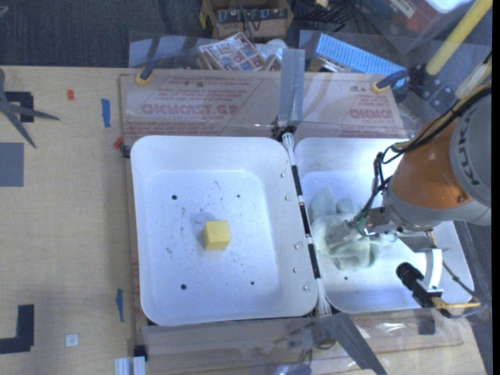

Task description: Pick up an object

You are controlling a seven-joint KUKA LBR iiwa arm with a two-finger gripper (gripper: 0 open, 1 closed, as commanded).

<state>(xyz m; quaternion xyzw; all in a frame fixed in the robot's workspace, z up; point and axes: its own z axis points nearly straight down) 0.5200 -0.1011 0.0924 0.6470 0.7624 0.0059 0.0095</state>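
Two white bins sit side by side on my worktop (62, 209). I see the arm (437, 178) reaching low into the right bin (391, 295) (glare washes out pale items there), its gripper (355, 237) blurred. The left bin (156, 170) holds one small yellow block (216, 235), centred, probably light and slightly soft; I'd pinch its flat opposite sides.

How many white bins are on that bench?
2. The left bin holds a small yellow block near its middle. The right bin sits beside it, partly covered by the robot arm.
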